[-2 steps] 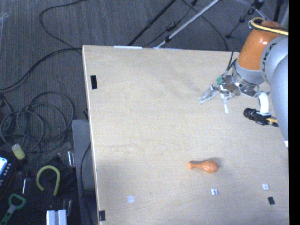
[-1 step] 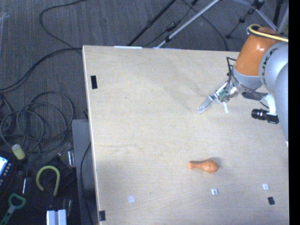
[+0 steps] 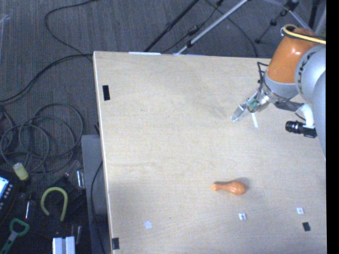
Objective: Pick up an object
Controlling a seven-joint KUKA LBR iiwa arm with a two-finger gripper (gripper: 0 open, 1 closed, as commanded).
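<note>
A small orange object [image 3: 231,187], shaped like a gourd with a thin neck pointing left, lies on the pale wooden tabletop [image 3: 169,142] toward the lower middle. My gripper [image 3: 246,118] hangs over the table's upper right part, well above and slightly right of the orange object. Its two pale fingers [image 3: 237,114] are spread apart, open, with nothing between them. The grey arm with its orange band [image 3: 288,60] comes in from the right.
Small dark and white markers [image 3: 242,216] dot the table near the front right, and a black tab [image 3: 106,92] sits by the left edge. Cables and tools lie on the floor to the left, tripod legs [image 3: 233,7] at the back.
</note>
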